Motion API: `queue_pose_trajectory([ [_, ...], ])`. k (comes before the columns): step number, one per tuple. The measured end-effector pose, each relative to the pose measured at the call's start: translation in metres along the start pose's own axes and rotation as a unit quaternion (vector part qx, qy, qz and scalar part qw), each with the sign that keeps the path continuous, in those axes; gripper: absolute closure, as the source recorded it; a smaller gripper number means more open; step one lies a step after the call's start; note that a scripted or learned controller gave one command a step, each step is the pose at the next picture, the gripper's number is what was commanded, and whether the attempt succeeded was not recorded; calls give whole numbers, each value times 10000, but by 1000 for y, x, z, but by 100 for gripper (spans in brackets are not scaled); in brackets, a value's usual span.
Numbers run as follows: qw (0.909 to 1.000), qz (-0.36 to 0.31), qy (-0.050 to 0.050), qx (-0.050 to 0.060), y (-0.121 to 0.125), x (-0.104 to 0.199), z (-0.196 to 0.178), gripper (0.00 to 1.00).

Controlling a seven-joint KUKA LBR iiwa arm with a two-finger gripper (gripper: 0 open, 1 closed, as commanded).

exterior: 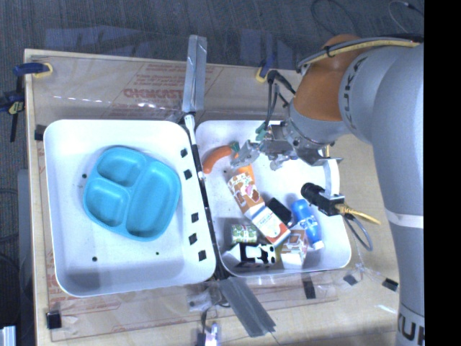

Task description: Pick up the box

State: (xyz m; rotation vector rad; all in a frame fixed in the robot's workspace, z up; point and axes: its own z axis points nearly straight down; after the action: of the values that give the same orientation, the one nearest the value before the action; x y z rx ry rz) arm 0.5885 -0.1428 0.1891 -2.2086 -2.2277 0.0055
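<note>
Camera view, risk first: the box [248, 189] lies flat at the centre of the right bin [338, 254], touching its neighbours. I judge a descent could snag or drag one along. The gripper [263, 148] hangs near the box's upper end. I cannot tell how far open it is, and I see nothing held.

Count, left to right: two white bins. The left bin [57, 215] holds one blue tray [133, 191]. The right holds one orange piece [216, 157], one green packet [243, 233], one box, one black block [279, 211], one small carton [294, 249] and one blue bottle [306, 223].
</note>
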Motion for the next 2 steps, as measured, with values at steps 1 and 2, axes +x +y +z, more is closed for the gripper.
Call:
queue_pose_trajectory([
  [1, 9920, -1259, -5, -19, -67, -25, 74, 0],
  [2, 9880, -1521, -96, -245, -96, -61, 88, 0],
])
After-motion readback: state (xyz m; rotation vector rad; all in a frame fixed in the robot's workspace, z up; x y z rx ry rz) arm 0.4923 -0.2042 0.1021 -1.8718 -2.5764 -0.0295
